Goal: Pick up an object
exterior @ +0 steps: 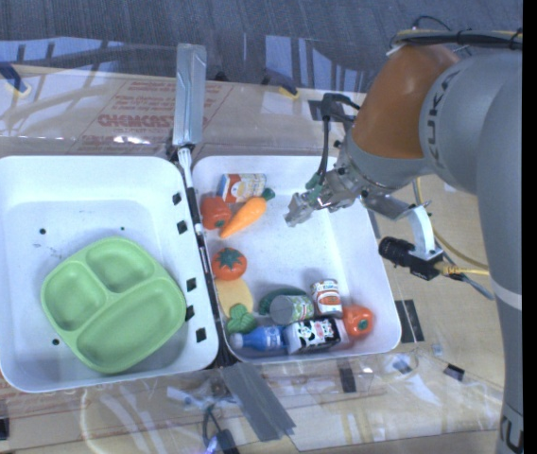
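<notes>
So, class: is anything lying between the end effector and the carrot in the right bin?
Nothing visible does. The end effector hangs just right of the carrot, with bare bin floor between them. A carton lies behind the carrot, a tomato to its left.

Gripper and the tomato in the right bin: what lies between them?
In the camera view, bare white bin floor lies between the gripper and the tomato. The carrot sits just above that stretch, beside the gripper.

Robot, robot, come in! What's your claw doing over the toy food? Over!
Gripper above right bin, nothing between fingers. Carrot just left of it, untouched. Tomato and cans farther off.
</notes>
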You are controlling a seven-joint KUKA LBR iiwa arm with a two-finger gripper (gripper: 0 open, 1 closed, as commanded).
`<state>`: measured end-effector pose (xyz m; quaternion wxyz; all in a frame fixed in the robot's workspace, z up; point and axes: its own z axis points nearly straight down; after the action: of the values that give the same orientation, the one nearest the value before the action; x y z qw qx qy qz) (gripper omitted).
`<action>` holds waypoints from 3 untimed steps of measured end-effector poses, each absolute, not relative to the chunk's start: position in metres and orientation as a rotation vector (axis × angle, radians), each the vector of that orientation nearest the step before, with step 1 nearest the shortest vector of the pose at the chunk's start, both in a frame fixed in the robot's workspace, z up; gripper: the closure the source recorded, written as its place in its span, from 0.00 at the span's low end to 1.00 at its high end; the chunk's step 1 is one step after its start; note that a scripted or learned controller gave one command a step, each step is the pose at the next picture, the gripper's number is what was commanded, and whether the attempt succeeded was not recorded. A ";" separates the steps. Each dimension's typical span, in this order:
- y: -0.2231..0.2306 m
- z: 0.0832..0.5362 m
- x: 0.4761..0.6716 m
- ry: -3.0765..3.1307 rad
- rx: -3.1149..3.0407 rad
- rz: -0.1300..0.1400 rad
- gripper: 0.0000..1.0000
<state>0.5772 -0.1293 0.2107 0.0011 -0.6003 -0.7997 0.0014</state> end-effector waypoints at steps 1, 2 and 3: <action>-0.099 0.169 0.570 -2.750 -1.507 0.003 0.00; -0.065 0.191 0.633 -2.767 -1.486 0.001 0.00; -0.064 0.190 0.593 -2.810 -1.396 0.003 0.00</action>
<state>0.5929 -0.0643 0.1903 0.0019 -0.4449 -0.8956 0.0011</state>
